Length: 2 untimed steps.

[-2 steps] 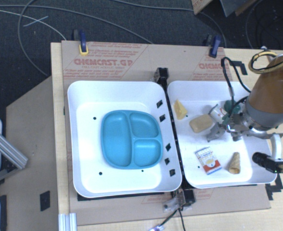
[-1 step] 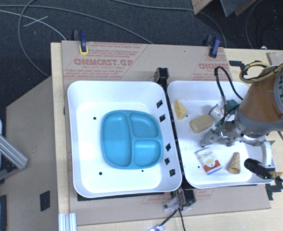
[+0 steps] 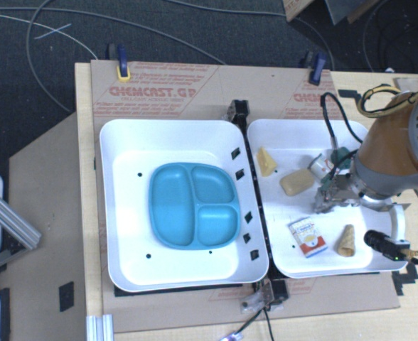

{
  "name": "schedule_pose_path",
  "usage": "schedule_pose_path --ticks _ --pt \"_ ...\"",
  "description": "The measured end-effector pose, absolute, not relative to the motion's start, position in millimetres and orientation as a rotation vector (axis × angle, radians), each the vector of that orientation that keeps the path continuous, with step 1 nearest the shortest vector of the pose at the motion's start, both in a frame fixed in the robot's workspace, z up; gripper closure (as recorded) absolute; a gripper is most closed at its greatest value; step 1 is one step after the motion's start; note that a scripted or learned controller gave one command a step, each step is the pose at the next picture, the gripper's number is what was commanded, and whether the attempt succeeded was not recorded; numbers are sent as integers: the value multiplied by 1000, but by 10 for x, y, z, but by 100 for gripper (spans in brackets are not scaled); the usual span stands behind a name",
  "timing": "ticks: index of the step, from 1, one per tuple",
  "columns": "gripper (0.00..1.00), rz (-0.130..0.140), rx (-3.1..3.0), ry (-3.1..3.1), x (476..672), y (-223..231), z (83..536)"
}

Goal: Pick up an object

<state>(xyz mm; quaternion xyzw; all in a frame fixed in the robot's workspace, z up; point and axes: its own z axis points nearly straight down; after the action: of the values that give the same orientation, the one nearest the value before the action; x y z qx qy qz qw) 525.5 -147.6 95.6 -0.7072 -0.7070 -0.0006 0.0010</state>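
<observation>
The right bin holds several small objects: a pale yellow wedge, a tan rounded block, a small white and red carton, a tan cone-like piece and a small grey item near the arm. My gripper hangs low over the bin's middle, just right of the tan block and above the carton. Nothing is visibly between its fingers. The wrist hides the tips.
The left bin holds a blue divided plate. A black divider with clips runs between the bins. Cables loop over the arm at the right. Blue clamps sit at the board's back edge.
</observation>
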Motion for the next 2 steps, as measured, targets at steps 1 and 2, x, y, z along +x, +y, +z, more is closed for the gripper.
schedule_pose_path --ticks 1,2 --pt "100 -3 -2221 -2224 5236 -1374 1464" --pt "100 -5 -2223 -2227 5313 -1368 1918"
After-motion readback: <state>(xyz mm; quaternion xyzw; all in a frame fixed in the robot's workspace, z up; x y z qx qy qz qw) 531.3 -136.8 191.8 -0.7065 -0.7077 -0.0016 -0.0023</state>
